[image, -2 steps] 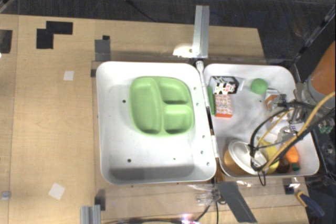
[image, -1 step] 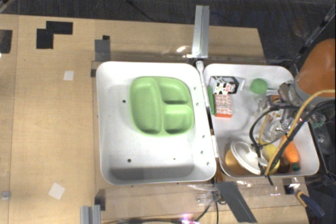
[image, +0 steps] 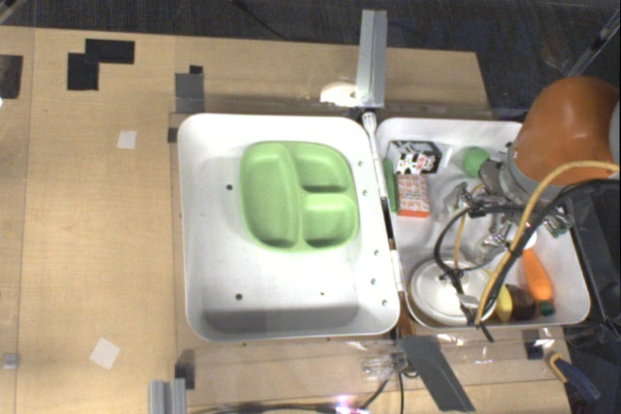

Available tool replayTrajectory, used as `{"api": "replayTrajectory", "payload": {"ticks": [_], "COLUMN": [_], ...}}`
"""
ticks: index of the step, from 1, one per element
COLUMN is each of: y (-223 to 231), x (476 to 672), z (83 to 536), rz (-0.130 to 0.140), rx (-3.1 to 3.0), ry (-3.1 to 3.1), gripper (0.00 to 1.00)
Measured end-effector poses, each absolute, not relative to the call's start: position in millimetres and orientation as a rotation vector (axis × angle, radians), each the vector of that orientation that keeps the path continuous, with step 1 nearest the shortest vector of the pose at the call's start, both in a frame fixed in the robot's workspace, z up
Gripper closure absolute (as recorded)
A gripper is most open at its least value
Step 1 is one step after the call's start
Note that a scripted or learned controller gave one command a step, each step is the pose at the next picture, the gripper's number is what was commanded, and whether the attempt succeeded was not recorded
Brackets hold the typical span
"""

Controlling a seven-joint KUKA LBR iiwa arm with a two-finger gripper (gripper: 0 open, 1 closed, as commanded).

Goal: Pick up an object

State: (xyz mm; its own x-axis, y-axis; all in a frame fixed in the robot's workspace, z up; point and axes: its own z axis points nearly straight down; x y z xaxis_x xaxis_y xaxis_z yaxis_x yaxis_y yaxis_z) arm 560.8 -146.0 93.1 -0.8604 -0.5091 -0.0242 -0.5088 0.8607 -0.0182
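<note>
A: Bins first: we count 2 on the surface, and we place everything else against the divider where they meet.

B: Agreed. Left of the divider, the left bin holds a green sectioned tray with 3 compartments, lying flat near the bin's far half, close beside the divider.

A: Right of it, the right bin is crowded. Just beside the divider we see a red patterned box, with a small black-and-white item touching its far end. Farther from the divider sits a green object.

B: At the near end, a white round dish lies close to the divider. Well away from it, against the bin's right side, are an orange carrot-shaped piece and a yellow piece, near each other.

A: The arm hangs over that bin, cables looping below it. Its end effector sits low among them, above the dish.

B: We cannot tell how it is set; cables and wrist hide it. We see nothing gripped.
</note>
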Motion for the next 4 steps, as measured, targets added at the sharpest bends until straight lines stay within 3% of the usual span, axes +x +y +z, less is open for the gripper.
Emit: {"api": "replayTrajectory", "payload": {"ticks": [1, 2, 3, 4], "y": [-109, -95, -108, -208], "x": [638.0, 596.9, 578.8, 603.7], "z": [91, 91, 109, 131], "rz": [-0.008, -0.008, -0.01, -0.014], "rx": [-0.948, -0.863, -1.025, -0.976], "ry": [2.976, 3.0, 2.95, 2.97], "gripper": [0.0, 0.0, 0.0, 0.0]}}
